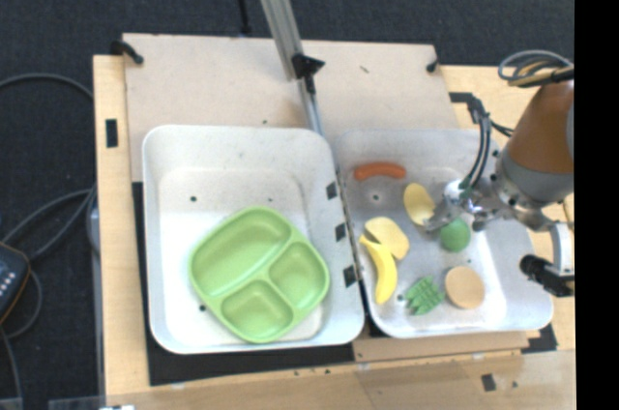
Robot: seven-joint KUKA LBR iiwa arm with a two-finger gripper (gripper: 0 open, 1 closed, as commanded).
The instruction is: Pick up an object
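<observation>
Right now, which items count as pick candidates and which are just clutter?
Job-relevant, all in the right bin:
tool, over the green ball
orange sausage
yellow chip
banana
yellow slice
green leafy piece
tan disc

Just lying about:
green divided plate in the left bin
metal pole

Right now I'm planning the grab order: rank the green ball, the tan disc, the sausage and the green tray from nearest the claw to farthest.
1. Green ball, just below the claw.
2. Tan disc, toward the front.
3. Sausage, back left.
4. Green tray, in the left bin.
</observation>
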